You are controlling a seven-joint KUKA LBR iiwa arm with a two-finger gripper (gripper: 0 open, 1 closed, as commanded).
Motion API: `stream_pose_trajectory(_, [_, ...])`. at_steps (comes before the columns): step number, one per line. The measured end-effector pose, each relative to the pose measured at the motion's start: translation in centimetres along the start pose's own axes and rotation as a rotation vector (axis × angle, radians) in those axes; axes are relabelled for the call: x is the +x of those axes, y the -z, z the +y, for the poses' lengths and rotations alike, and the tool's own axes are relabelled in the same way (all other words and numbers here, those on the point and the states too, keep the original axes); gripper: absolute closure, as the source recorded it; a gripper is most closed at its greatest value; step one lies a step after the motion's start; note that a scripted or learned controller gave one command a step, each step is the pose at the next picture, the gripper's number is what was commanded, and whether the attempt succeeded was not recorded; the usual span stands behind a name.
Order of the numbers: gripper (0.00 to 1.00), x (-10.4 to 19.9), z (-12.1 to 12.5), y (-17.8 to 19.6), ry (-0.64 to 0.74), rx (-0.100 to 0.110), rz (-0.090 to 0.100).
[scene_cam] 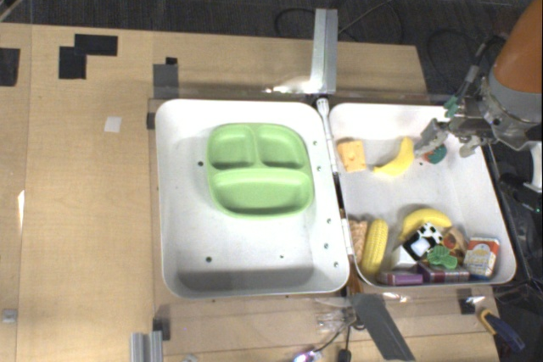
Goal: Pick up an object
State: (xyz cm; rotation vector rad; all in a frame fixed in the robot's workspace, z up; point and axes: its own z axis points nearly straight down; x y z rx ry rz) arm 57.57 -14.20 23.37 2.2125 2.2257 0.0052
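Nearest the camera, along the front wall of the right bin, a huddle of small things is seen: a corn cob standing on end at the left, a purple marker-like stick lying flat before it, a second banana arched over a black-and-white block, and a small red-and-white carton at the right corner. These are pressed close together, several touching.

Beside them, the left bin is occupied by a green divided plate, laid flat and slightly toward the far side.

Farther back in the right bin, a yellow banana is found lying alone on the white floor, its curve opening upward and to the left, with an orange cheese-like block just to its left, apart from it.

The gripper is held just beside the banana's upper right tip, over the far right part of the same bin. Nothing is seen between its fingers, and they appear spread; a small teal patch shows at the left fingertip, though whether this is a pad or an object cannot be told. The banana is not grasped.
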Motion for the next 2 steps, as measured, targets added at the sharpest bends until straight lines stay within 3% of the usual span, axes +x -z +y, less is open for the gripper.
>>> stream_pose_trajectory(1, [0.0,1.2,3.1,-11.8,-0.148,0.002,0.0])
stream_pose_trajectory(2, [0.0,7.0,4.9,-4.8,-0.41,-0.001,0.0])
